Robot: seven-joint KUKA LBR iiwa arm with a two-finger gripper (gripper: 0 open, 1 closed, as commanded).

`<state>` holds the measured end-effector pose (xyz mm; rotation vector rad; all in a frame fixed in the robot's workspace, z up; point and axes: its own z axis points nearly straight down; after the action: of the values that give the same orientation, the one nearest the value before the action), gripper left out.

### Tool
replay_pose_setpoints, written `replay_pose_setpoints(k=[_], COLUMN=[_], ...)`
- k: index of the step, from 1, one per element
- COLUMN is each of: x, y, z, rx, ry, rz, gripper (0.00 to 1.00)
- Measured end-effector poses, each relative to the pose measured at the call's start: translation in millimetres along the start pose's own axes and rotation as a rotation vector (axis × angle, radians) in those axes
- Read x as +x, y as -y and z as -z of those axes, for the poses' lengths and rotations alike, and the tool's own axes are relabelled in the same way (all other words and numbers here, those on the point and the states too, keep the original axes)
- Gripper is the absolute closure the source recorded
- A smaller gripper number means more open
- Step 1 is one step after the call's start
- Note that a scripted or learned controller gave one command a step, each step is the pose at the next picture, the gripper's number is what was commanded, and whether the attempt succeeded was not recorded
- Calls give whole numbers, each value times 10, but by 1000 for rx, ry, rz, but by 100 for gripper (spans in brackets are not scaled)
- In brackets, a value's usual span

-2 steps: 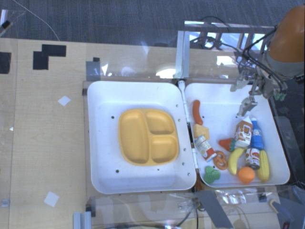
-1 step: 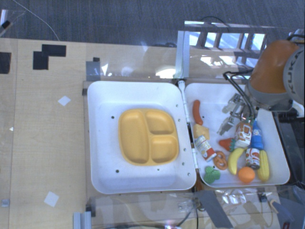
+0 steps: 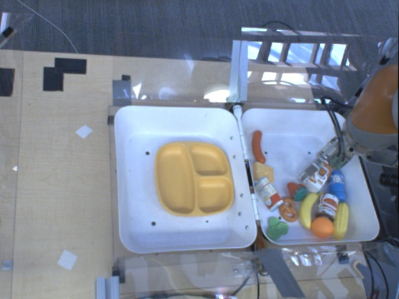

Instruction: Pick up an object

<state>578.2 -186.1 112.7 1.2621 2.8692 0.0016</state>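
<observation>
Tool (image 3: 315, 174) down in the right bin (image 3: 293, 129), over the toy food pile.
We saw it among a small bottle (image 3: 268, 192), banana (image 3: 307, 209) and orange (image 3: 322, 227); labels too blurry to read, and we couldn't tell its grip state.
</observation>
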Motion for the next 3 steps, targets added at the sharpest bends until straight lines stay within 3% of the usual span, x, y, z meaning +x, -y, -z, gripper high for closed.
replay_pose_setpoints(k=[1,2,3], x=[685,466,-103], y=[180,-816,-1180], z=[-100,-132,245], rx=[-4,-2,-5], ry=[3,-3,2], rz=[-377,-484,-495], gripper=[0,0,0])
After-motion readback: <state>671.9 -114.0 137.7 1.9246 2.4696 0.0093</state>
